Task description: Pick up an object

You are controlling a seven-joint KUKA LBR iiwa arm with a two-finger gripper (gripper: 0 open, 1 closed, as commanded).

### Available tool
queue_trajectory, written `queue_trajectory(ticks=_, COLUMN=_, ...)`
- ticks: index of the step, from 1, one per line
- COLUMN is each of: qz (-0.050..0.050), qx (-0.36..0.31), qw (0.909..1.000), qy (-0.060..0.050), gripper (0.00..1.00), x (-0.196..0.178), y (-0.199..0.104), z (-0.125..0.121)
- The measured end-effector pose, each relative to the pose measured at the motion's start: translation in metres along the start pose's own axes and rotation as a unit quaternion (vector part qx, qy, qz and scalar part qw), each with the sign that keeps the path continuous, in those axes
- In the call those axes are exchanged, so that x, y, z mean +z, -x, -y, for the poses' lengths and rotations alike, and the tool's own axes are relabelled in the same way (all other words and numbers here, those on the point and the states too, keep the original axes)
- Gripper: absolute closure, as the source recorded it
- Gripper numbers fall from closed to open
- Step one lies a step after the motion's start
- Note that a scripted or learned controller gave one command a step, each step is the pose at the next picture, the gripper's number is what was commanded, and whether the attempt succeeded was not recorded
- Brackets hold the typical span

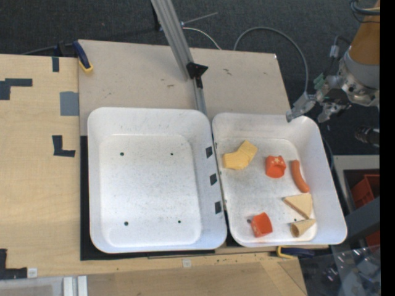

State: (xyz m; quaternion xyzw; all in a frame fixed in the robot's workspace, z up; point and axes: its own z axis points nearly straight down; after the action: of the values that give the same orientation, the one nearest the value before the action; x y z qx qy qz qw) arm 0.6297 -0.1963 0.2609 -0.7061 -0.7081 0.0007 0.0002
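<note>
Arm (364,48) enters at upper right, orange band above the grey wrist, gripper (307,108) pointing left and slightly down with nothing between its fingers, though the view is too small to tell whether they stand apart or together.

Left bin (148,119): bare floor, open from above. Right bin (271,128): items ring open middle floor; yellow block (240,155) upper left, red pepper (276,166) and sausage (299,176) right, two wedges (300,214) lower right, red piece (261,224) bottom. Slanted metal post (176,32) rises over seam at far edge. Claw (313,103) hangs at right bin's far right corner.
</note>
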Motion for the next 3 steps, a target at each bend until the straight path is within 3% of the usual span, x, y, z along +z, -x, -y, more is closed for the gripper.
queue_trajectory(ticks=1, qz=0.000, qx=0.000, qw=1.0000, qy=0.000, gripper=0.00, x=0.000, y=0.000, z=0.000)
queue_trajectory(ticks=3, qz=0.000, qx=0.001, qw=1.0000, qy=-0.002, gripper=0.00, x=0.091, y=-0.006, z=0.000)
